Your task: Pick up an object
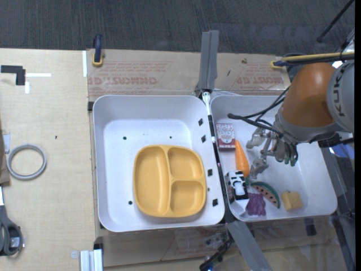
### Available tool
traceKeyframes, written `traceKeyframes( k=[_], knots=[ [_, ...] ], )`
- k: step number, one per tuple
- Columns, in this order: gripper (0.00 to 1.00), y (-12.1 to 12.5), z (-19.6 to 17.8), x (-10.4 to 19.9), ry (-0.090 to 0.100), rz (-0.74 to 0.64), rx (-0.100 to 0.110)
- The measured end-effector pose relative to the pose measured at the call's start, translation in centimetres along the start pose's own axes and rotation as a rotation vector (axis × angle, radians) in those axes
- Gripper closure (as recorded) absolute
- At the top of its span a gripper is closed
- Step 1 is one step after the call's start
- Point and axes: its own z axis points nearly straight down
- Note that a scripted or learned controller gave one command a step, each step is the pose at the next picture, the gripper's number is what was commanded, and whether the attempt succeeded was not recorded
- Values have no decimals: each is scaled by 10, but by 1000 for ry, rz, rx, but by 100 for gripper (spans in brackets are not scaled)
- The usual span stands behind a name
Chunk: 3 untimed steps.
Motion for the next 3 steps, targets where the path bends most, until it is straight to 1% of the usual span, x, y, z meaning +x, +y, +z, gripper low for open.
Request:
traceKeyframes(
  k=[1, 2, 3],
  knots=[
    [0, 22, 0, -6, 0, 317, 1],
    [0, 33, 0, -34, 0, 562, 1],
    [0, 38, 0, -79, -1, 655, 2]
  ],
)
